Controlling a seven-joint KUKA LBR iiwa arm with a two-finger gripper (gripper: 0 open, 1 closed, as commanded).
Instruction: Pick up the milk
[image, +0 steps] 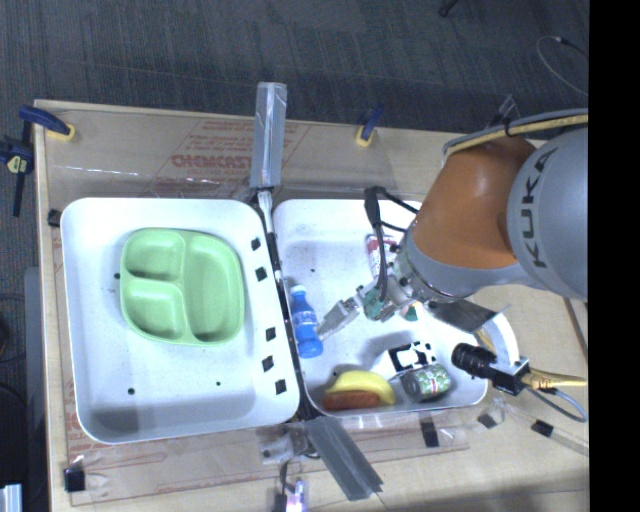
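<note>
The arm's orange band and grey wrist hang over the right bin (330, 225) and hide much of its middle. My gripper (343, 312) points left and down, just right of a blue bottle (304, 320) that lies along the bin's left wall. A small white thing with red marks (373, 246), possibly the milk carton, peeks out at the arm's left edge, above the gripper and mostly hidden. Nothing shows in the gripper's grasp.
A yellow banana (362, 381) on a red fruit (350, 399) and a dark green can (428, 382) lie along the right bin's front wall. A green sectioned plate (183, 285) sits in the left bin (100, 390). A divider (272, 300) separates the bins.
</note>
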